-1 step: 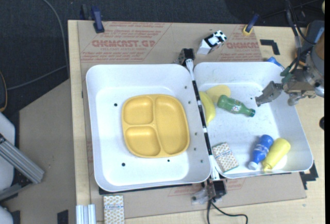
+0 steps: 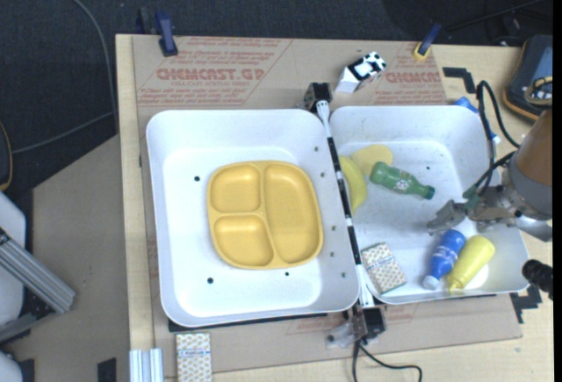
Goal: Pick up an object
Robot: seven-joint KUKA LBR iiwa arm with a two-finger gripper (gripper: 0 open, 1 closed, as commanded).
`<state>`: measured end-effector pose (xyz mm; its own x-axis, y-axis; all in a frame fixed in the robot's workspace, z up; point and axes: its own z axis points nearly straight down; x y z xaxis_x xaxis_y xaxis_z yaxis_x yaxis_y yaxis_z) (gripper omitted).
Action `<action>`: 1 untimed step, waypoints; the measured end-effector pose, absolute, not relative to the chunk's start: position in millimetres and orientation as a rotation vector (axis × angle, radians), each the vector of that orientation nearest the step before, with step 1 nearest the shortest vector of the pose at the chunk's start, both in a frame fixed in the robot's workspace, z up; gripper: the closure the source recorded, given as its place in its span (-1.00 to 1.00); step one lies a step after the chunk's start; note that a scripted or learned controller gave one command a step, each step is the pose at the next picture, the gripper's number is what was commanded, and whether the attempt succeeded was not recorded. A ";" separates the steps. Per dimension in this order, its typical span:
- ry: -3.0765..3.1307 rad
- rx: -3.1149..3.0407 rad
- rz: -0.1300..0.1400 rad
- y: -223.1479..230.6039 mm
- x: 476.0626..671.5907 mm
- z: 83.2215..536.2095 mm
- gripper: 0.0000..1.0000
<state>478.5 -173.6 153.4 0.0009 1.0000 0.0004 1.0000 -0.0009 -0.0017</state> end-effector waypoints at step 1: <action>-2.220 -2.222 0.000 -156.9 478.9 84.3 -1.00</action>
